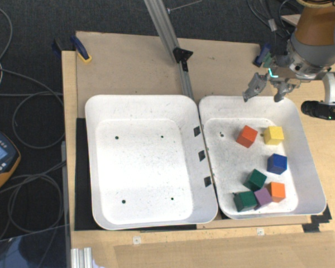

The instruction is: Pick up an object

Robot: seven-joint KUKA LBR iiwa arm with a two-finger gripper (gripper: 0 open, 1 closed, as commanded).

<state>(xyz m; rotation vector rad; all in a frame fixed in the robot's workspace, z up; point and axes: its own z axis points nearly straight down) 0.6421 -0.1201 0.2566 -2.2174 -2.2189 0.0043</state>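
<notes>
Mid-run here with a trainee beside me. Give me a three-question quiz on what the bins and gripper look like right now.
1. True or false: the gripper holds a block.
2. Which bin holds the blocks: A) left B) right?
3. Fill in: the block beside the orange block near the far rim is ____.

Key:
1. False; the open fingers hang above the right bin's far rim with nothing between them.
2. B.
3. Yellow; the yellow block.
</notes>
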